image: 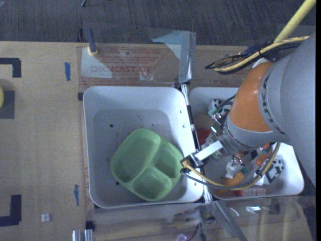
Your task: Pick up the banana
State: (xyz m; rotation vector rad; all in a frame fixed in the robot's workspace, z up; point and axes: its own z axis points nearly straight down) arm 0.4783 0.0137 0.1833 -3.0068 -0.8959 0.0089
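My arm reaches in from the right and hangs low over the right bin (295, 181). Its orange band and grey wrist cover most of what lies inside. The gripper (234, 168) points down into the bin's near half, among small objects. Just below it is an orange piece (235, 178), and a red item (202, 135) lies by the bin's left wall. A black-and-white object (275, 168) sits to the right of the gripper. I cannot pick out the banana's shape among these.
The left bin (130, 93) holds a green divided plate (146, 164) in its near half. Cables loop under the wrist across the wall between the bins (193, 134). A yellow object (1, 97) sits at the bench's far left edge.
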